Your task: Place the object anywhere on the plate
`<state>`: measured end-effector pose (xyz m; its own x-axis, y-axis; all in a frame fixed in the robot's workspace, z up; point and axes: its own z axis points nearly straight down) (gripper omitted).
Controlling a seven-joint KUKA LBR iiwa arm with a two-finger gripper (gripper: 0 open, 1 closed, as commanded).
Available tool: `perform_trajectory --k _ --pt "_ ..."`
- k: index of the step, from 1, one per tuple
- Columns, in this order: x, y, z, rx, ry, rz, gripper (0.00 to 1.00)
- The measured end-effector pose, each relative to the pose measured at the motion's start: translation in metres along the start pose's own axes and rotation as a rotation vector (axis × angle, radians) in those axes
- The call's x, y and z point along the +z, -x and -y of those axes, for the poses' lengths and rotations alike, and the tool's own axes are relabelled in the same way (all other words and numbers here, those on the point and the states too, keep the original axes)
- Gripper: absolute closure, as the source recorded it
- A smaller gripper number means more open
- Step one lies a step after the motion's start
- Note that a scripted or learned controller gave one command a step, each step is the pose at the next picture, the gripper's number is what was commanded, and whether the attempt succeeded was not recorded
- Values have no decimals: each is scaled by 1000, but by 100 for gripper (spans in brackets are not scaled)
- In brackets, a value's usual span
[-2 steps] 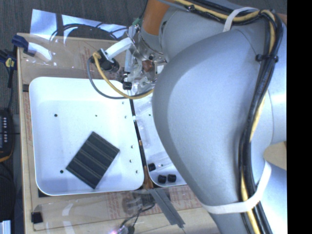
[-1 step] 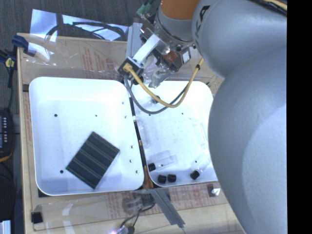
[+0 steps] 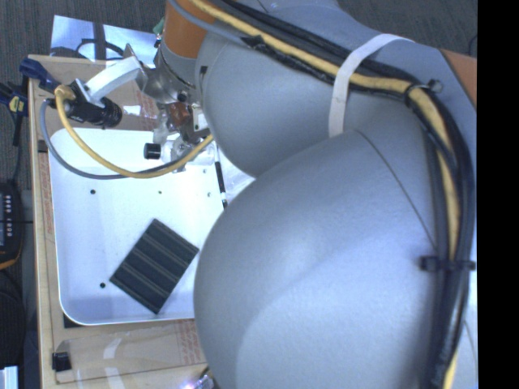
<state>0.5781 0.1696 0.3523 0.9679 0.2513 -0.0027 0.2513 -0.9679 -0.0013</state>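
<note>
One dark ribbed rectangular slab (image 3: 154, 266) lies flat in the near part of the white bin (image 3: 77, 217), its long axis running diagonally, well below and slightly left of my gripper (image 3: 174, 128), whose grip state I cannot tell.

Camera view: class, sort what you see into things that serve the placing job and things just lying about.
Job in hand: tool; dark ribbed slab; white bin holding it.
Lying about: blue clamp; paper sheet beyond the bin.
</note>
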Motion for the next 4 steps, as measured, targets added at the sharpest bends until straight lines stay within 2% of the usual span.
perform_trajectory --k 1,2,3,4 --pt "62 -3 48 36 0 1 100" --pt "162 20 57 -234 -2 8 100" --pt "90 4 -28 -364 -3 4 100" --pt "16 -15 -70 -90 0 0 100"
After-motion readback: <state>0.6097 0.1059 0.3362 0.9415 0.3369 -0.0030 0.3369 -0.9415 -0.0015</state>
